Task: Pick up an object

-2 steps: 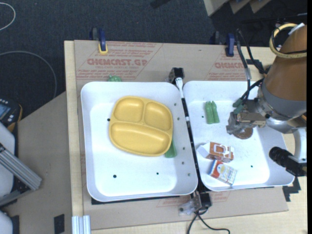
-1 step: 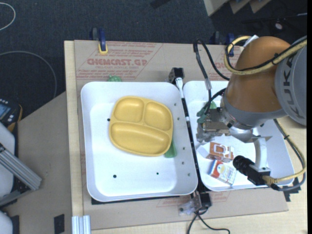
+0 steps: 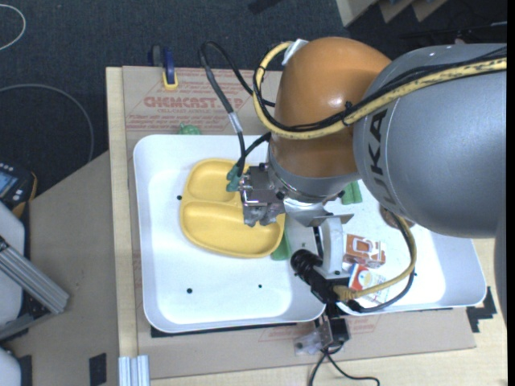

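A yellow two-lobed object (image 3: 213,215) lies in the middle of the left white bin (image 3: 217,296). My gripper (image 3: 257,203) hangs low over that object's right edge, close to it or touching it. The large orange and grey wrist above hides most of the gripper. A green piece (image 3: 280,248) pokes out just below the yellow object's right end, by the wall between the bins.
In the right bin (image 3: 451,284), an orange-and-white carton (image 3: 364,252) and a red-and-white packet (image 3: 362,278) lie partly under the arm's cables. A green bit (image 3: 351,193) shows near the wrist. A small green item (image 3: 190,129) sits at the left bin's back rim.
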{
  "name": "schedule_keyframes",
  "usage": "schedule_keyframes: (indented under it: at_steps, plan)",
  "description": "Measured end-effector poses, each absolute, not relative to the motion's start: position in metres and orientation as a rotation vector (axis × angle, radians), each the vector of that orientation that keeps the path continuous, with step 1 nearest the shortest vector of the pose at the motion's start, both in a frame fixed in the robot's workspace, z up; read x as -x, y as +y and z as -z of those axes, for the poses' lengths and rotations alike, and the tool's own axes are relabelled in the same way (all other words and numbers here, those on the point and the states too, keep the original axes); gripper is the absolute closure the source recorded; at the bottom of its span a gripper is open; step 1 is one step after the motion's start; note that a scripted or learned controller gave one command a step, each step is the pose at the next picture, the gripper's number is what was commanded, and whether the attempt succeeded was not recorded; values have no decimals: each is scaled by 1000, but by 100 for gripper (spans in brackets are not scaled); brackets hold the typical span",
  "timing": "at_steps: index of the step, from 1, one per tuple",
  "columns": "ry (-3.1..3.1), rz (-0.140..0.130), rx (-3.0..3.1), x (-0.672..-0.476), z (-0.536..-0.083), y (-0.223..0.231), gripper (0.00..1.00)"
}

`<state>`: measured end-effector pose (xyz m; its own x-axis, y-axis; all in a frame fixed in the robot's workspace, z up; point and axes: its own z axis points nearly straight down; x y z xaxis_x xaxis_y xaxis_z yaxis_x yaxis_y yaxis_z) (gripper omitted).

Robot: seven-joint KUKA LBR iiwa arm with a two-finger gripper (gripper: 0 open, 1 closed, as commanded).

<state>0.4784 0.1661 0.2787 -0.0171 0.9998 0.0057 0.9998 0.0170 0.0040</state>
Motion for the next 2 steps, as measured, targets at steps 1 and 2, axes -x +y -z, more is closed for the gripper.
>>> schedule_keyframes:
  at_steps: [1, 2]
  plan:
    - [-2217, 6, 2233, -480, -321, 90, 100]
    - [-2226, 6, 2220, -480, -345, 110, 100]
